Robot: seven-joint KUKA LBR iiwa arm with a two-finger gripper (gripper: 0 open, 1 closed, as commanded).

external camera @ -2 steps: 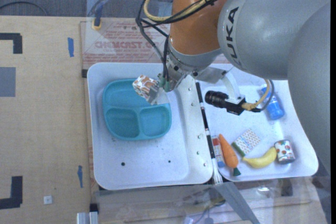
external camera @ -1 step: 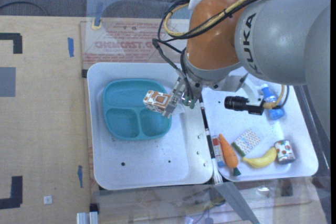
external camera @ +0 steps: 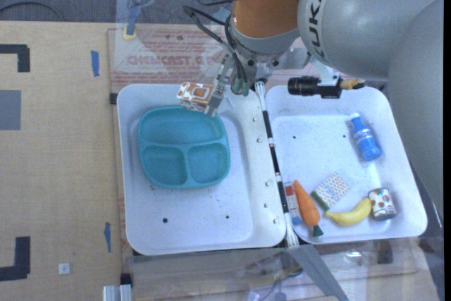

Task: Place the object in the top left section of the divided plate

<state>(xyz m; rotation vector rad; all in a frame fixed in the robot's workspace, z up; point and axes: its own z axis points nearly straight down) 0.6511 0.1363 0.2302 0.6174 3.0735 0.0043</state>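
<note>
Plate [external camera: 184, 149], teal and divided, sits in the left bin [external camera: 144, 222]. Just above its upper right rim I see my tool [external camera: 209, 99] pinching a small orange-and-white carton [external camera: 194, 94]. Right bin [external camera: 405, 222] holds bottle [external camera: 365, 138], carrot [external camera: 306, 203], banana [external camera: 349, 213].

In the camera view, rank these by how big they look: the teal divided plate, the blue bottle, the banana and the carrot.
1. teal divided plate, by far the largest.
2. banana.
3. carrot and blue bottle: about equal in length, the bottle wider, so I won't rank them apart.
</note>
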